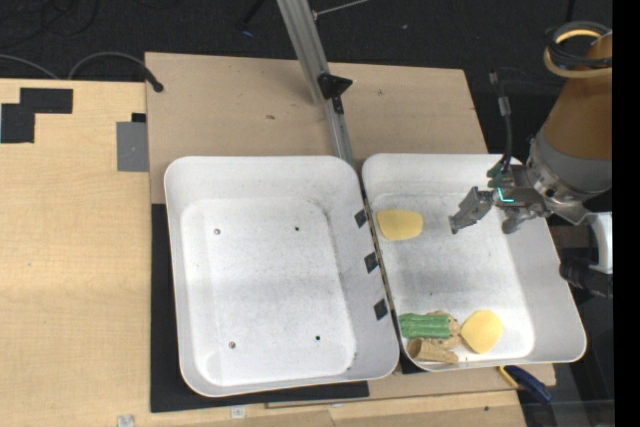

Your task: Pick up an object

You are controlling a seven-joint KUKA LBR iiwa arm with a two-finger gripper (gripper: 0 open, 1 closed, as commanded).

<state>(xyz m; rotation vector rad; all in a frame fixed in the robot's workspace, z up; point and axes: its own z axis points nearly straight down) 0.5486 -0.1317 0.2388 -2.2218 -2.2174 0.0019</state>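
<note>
Lying in the right bin [545,265] are four small objects: one pale yellow lump [400,225] near the bin's left wall, and at the front edge one green piece [425,324], one tan piece [436,348] and one rounder yellow piece [483,331], clustered and touching. No writing or label can be read on any of them. Over the same bin, well to the right of the pale yellow lump, hangs the hand [492,212], its two fingers spread apart with nothing between them. One left bin [190,215] sits beside it on the counter [230,105].
</note>
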